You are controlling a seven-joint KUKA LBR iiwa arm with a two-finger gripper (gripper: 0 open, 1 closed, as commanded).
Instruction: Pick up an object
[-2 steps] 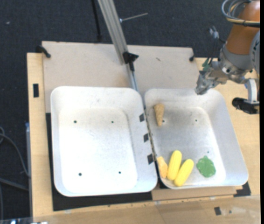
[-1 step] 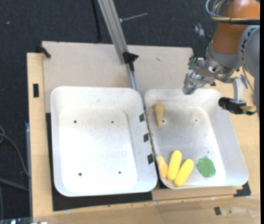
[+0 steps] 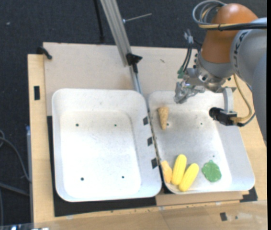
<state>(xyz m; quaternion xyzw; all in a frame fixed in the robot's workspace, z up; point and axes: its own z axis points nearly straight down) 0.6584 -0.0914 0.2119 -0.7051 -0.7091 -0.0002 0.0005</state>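
Note:
My gripper [image 3: 182, 96] hangs over the far edge of the right bin [image 3: 231, 150], with nothing visible between its fingers. A tan cone-shaped object [image 3: 163, 116] lies just below and left of it, near the bin's left wall. At the bin's near edge rest two yellow corn-like pieces [image 3: 184, 172], a small orange piece [image 3: 166, 171] to their left, and a green leafy object [image 3: 212, 171] to their right.
The left bin [image 3: 99, 145] sits beside the right one, sharing a divider with black clips. A slanted metal rail [image 3: 118, 30] rises behind the bins. Black cables run by the arm's wrist at the right bin's far right corner.

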